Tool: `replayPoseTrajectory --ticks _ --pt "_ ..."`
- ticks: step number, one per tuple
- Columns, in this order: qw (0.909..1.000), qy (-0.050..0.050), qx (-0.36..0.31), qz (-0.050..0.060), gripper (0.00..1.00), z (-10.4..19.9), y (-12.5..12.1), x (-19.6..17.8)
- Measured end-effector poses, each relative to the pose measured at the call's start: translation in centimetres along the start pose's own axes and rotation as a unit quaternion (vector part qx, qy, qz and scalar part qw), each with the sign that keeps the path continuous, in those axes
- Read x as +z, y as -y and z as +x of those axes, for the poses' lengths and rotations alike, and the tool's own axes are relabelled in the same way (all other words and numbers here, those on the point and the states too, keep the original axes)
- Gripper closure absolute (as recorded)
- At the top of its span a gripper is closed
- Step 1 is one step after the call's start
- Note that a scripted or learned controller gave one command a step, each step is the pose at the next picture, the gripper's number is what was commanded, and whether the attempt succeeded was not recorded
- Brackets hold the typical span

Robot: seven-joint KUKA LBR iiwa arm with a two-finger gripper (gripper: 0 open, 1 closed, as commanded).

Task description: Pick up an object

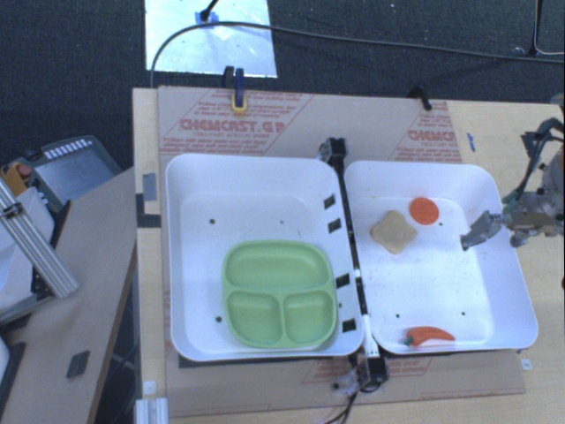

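The right bin [494,325] holds three things. An orange round piece [424,210] lies near its back wall, and a tan, flattish lump [393,231] sits just left and in front of it. An orange-red pepper-like piece with a green stem [430,335] rests against the front wall. My gripper [478,231] reaches in over the bin's right side, about level with the orange round piece and to its right, apart from it. Nothing is seen in the gripper's grasp.
The left bin [190,237] holds a green divided plate [281,294] in its front half. A black hinge strip [346,246] separates the bins. Cardboard lies under both bins, and a grey device [66,170] sits off the bench at the left.
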State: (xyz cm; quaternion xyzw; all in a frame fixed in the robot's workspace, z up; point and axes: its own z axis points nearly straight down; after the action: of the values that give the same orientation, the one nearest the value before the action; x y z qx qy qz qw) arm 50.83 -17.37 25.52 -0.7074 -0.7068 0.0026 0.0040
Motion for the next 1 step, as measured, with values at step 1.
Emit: replayPoseTrajectory --ticks 1 --pt "1.0 0.001 -0.002 -0.005 0.0 0.06 -0.22 -0.59"
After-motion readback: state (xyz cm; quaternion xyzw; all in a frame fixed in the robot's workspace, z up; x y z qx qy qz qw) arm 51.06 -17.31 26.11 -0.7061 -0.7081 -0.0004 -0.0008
